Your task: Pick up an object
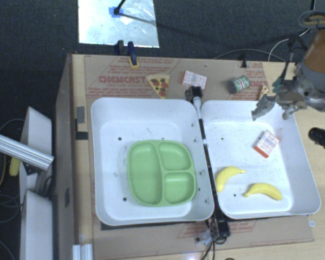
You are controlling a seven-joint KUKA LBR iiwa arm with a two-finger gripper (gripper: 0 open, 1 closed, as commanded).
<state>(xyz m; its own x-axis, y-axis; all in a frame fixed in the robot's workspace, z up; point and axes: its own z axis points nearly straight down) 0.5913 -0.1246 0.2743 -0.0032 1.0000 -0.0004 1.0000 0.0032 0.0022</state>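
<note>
Gripper [275, 106]: fingers spread, nothing between them, I see it above the right bin's [309, 172] far edge.
Carton [266, 143]: nearest candidate, lying just below.
Progress: I judge nothing picked yet.

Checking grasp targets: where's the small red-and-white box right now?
The red-and-white box lies in the right bin, upper right part, above the two bananas, below the claw.

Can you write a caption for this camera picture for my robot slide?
Robot gripper hovers open above the right bin, near a small box and two bananas.
</note>
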